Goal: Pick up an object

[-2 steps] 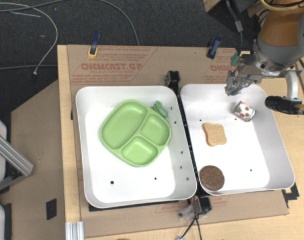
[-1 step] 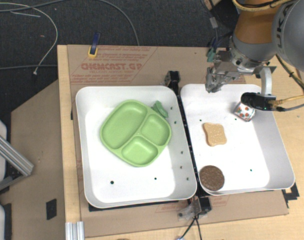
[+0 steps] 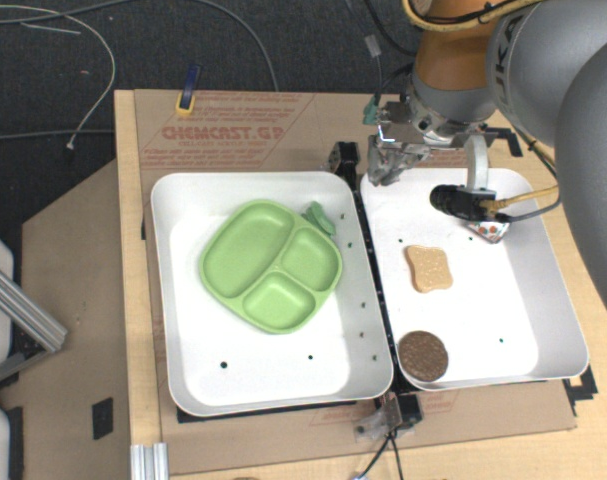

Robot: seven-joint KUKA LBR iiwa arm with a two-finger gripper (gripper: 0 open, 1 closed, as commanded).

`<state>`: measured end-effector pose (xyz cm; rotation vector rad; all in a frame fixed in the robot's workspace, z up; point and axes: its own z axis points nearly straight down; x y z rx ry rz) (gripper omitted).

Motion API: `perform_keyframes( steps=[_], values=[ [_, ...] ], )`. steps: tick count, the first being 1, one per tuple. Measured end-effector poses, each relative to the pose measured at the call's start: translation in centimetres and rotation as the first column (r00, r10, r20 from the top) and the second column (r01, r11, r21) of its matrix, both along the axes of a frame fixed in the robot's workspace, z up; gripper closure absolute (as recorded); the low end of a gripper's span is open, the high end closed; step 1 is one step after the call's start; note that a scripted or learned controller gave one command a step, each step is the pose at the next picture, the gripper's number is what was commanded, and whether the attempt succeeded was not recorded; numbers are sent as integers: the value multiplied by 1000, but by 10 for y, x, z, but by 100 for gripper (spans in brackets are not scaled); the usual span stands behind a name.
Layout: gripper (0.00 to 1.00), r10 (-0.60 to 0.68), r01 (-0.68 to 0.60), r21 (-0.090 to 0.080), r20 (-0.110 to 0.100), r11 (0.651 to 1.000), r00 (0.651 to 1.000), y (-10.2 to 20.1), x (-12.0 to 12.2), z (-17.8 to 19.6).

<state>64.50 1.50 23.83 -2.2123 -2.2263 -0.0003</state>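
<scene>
Toast slice (image 3: 428, 268) in right bin (image 3: 528, 308), fingers (image 3: 383, 168) state unclear, cardboard bench (image 3: 233, 118), dark carpet (image 3: 43, 88)

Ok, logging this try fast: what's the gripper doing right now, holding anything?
Gripper: over the right bin's far left corner; open or shut cannot be told, nothing seen held.

The grey arm (image 3: 543, 58) (orange band above the wrist) points its gripper (image 3: 386, 168) downward.

Divided plate (image 3: 271, 265) in left bin (image 3: 183, 348); toast (image 3: 429, 268), round patty (image 3: 423, 355) in right bin (image 3: 533, 318).
</scene>
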Motion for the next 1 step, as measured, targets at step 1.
perform_keyframes(
  steps=[1],
  values=[
    [100, 0, 0, 0, 3, 1000, 1000, 56, 6, -5]
  ],
)
